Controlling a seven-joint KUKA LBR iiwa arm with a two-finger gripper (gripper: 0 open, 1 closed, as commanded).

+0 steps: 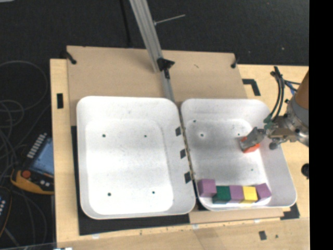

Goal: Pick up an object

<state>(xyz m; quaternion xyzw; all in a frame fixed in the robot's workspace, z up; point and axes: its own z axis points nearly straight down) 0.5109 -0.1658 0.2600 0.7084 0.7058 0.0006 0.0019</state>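
My gripper [252, 142] reaches in from the right over the right bin [218, 113], at its right-middle part. A small orange block [251, 148] shows at the tips of its grey fingers [254, 136], which are shut on it. Along the front wall of the same bin lies a row of blocks: a purple block [207, 186], a green block [222, 194], a second purple block [237, 192], a yellow block [250, 193] and a third purple block [263, 190].
The left bin [130, 155] adjoins the right one, joined by dark clips at the seam [183, 153]. A slanted metal rail [151, 40] rises behind the bins. Cables [278, 87] hang near the arm's wrist at the right.
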